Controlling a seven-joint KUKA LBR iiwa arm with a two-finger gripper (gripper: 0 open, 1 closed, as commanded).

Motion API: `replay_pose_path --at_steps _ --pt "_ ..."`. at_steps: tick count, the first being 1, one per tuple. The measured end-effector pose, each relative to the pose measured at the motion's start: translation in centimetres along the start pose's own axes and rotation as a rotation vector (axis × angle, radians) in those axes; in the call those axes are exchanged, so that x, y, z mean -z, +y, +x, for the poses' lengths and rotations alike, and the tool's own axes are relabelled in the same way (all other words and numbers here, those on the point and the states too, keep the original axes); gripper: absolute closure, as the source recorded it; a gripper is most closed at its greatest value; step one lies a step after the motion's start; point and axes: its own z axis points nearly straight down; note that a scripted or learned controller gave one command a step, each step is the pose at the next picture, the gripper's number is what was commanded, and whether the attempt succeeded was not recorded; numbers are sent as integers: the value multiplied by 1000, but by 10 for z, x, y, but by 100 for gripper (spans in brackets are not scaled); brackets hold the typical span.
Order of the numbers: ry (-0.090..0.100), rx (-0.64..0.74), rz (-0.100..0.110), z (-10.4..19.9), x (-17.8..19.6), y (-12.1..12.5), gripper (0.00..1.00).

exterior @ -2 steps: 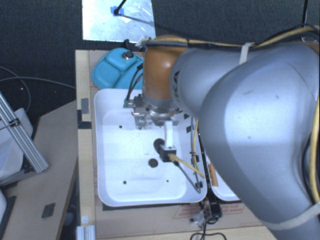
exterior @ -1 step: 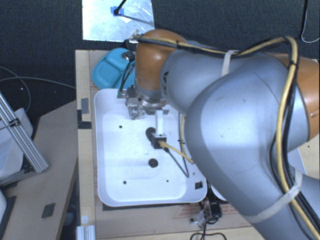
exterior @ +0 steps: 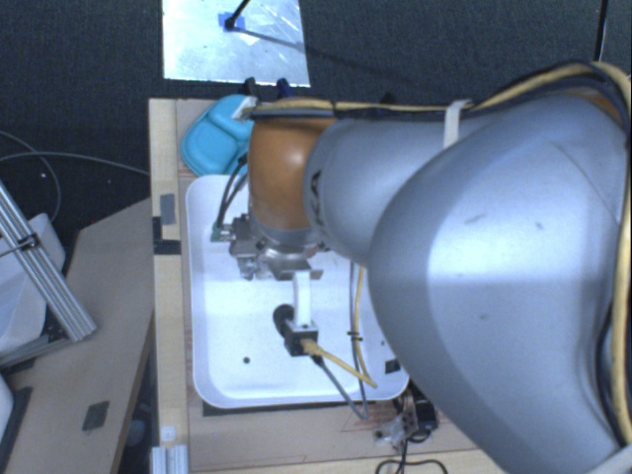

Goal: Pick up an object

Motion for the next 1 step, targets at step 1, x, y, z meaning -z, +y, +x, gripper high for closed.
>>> replay_pose_path --at_steps 1 --pt "0 -1 -3 6 60 -37 100"
